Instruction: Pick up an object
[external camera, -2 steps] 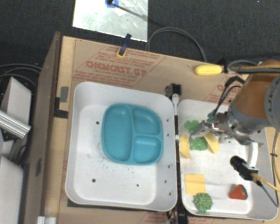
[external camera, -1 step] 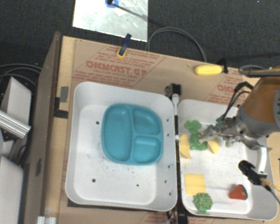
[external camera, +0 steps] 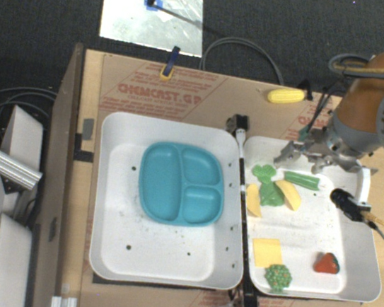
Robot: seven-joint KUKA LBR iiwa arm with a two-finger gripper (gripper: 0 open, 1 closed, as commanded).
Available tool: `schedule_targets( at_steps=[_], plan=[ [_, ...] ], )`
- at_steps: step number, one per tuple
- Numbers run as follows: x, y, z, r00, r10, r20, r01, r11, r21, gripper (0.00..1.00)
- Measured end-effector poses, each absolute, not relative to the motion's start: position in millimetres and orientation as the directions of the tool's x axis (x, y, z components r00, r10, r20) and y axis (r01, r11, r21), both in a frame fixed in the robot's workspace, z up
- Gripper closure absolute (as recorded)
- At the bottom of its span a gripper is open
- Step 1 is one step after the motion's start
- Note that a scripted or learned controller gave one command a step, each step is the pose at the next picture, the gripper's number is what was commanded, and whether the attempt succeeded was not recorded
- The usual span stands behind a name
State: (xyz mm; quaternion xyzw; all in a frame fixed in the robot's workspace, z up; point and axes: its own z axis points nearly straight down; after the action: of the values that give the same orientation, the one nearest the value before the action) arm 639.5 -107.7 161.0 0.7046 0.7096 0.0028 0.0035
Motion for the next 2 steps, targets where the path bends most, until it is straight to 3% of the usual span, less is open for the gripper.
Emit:
schedule_targets(
  at_steps=[1, 2],
  plan=[
    [626.2, -109.9, 142.9, -0.002, 1.000, -0.001, 1.000, 0.002, 0.001, 0.00],
    [609.2, -113.1, 84.5, -0.001, 1.000, 0.000, 1.000, 0.001, -0.003, 0.00]
  ],
)
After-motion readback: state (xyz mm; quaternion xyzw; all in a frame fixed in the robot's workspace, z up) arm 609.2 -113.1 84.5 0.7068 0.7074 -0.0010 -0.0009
